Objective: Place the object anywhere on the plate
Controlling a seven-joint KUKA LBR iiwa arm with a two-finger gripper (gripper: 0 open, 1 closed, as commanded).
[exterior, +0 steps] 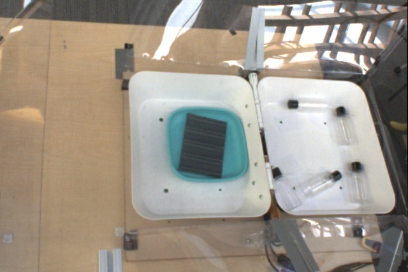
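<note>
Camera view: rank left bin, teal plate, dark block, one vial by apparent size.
1. left bin
2. teal plate
3. dark block, lying on the plate
4. vial in the right bin; all the vials look about alike.

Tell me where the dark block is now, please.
The dark block lies on the teal plate in the left bin, near its middle, apart from the clear tubes in the right bin.

Little of the robot's body can be made out. Just past the upper right corner of the right bin (306,137), a dark grey, flat-sided length of arm (390,67) slants along the edge. Below it sits a small, blurred orange patch (400,126).
</note>
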